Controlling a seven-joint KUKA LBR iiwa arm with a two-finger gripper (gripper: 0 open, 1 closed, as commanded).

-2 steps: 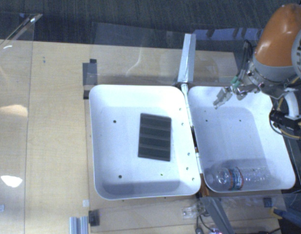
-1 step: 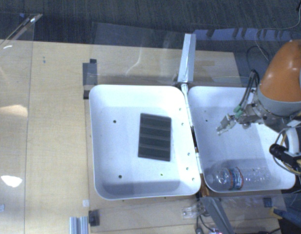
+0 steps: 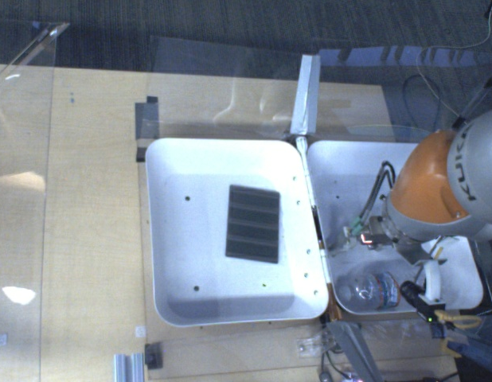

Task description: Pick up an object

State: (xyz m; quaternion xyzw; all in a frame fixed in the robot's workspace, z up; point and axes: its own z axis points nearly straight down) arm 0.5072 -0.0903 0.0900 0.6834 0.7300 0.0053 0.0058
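A black ribbed rectangular pad lies flat in the middle of the left bin. A clear plastic bottle with a blue label lies on its side at the front of the right bin. The arm's orange band hangs over the right bin, and my gripper is low inside that bin, just behind the bottle. The wrist hides much of the gripper's lower end.
An upright metal post stands behind the wall where the two bins meet. Wooden bench top spreads to the left of the bins. Cables and fittings crowd the bench's front edge under the right bin.
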